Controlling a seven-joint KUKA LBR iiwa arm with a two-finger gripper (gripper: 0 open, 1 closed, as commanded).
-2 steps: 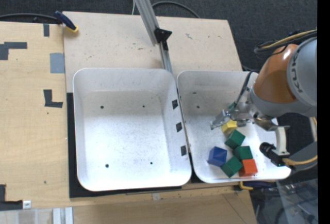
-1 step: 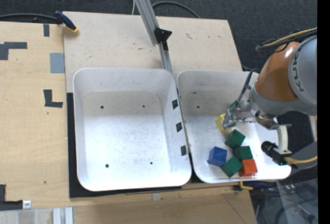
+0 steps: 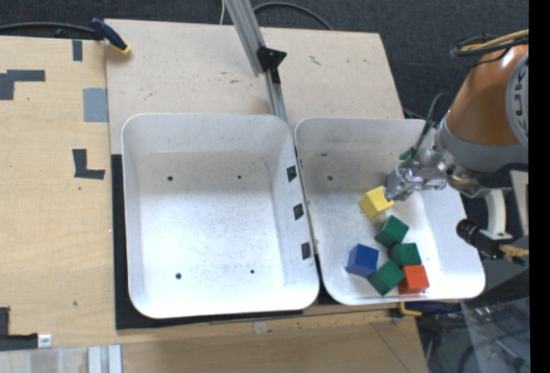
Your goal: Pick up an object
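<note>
The gripper (image 3: 397,187) hangs low over the yellow block (image 3: 375,203).
It sits there to grab; I cannot tell if its fingers are apart.

Six small cubes lie in the right-hand white bin (image 3: 344,139), gathered toward its near right corner. A yellow cube (image 3: 375,203) sits farthest back, tilted, apart from the rest. Just in front of it is a dark green cube (image 3: 393,231), with a second green cube (image 3: 406,253) touching it. A blue cube (image 3: 362,259) lies to the left, beside a third green cube (image 3: 386,278). An orange cube (image 3: 415,278) rests nearest the bin's front rim
</note>
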